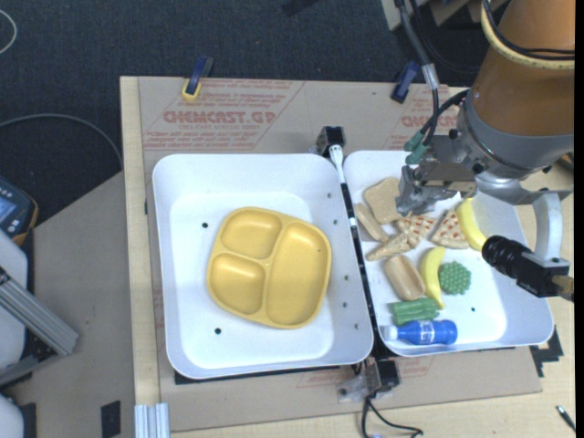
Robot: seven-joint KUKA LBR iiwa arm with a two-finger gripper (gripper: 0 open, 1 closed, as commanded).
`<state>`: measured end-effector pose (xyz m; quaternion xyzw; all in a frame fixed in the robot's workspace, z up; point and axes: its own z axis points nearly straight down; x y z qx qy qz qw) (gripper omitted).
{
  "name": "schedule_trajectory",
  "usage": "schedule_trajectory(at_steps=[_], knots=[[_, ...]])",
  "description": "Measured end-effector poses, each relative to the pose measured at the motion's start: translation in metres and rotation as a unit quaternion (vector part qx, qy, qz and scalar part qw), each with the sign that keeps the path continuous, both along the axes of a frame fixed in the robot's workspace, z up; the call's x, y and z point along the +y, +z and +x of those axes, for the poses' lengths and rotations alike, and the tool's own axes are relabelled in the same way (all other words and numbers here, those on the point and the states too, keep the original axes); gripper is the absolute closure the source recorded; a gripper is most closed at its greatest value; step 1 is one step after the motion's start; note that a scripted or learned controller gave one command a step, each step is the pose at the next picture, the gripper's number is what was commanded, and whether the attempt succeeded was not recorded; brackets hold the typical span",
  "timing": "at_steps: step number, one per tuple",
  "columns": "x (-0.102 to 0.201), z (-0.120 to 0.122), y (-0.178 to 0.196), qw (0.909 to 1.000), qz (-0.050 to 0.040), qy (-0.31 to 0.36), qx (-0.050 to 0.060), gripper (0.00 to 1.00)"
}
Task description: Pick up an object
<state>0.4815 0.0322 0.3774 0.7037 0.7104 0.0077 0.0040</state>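
Robot gripper (pixel 422 199) sits low in the right bin (pixel 525 327), over toy food; can't tell if it's open or shut. Pizza slices (pixel 436 228) lie just below it, toast (pixel 381 199) just to its left, w/ a yellow divided plate (pixel 269 267) well left in the other bin (pixel 178 245).

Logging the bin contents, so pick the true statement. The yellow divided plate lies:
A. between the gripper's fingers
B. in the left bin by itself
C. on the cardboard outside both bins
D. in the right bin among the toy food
B: the yellow divided plate lies flat in the left bin, with nothing else in that bin.
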Motion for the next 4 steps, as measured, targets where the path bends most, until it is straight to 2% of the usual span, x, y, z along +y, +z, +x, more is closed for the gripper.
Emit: schedule_trajectory(at_steps=[1, 2, 3, 4], knots=[[-0.03, -0.002, -0.016, 0.9999, -0.0028, -0.006, 0.009, 1.0], [-0.066, -0.003, -0.094, 0.9999, -0.0032, -0.007, 0.012, 1.0], [-0.011, -0.002, -0.059, 1.0, -0.0019, -0.002, 0.006, 1.0], [-0.014, -0.001, -0.05, 1.0, -0.0029, -0.004, 0.006, 1.0]])
